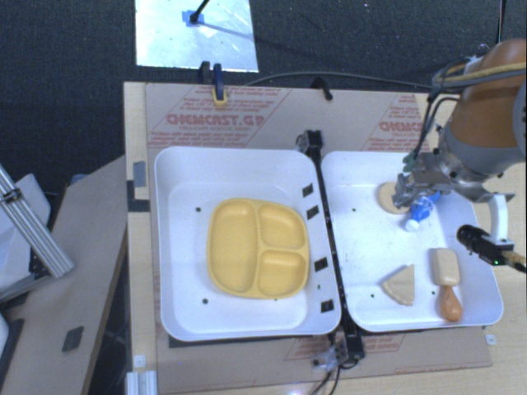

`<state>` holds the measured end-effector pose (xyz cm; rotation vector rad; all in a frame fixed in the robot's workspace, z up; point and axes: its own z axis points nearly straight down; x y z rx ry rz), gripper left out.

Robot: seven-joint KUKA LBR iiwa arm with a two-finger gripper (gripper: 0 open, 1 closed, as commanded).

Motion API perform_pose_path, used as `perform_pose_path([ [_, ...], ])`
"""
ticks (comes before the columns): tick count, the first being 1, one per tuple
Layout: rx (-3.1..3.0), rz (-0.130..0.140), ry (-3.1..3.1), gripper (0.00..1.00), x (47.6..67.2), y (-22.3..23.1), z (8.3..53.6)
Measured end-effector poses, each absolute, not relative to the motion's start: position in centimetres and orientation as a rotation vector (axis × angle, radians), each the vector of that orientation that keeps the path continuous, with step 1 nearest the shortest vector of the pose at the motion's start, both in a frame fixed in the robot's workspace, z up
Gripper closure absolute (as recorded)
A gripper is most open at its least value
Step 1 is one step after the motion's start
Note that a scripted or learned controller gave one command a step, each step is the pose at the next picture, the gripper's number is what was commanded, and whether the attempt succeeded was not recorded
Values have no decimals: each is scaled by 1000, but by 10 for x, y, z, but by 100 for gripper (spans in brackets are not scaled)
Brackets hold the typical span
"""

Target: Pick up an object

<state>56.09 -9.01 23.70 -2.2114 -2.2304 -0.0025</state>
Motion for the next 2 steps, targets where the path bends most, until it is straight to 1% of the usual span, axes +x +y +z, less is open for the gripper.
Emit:
perform_pose_path([
  [2, -2210, -4, -2233, 100, 567, 21, 246],
])
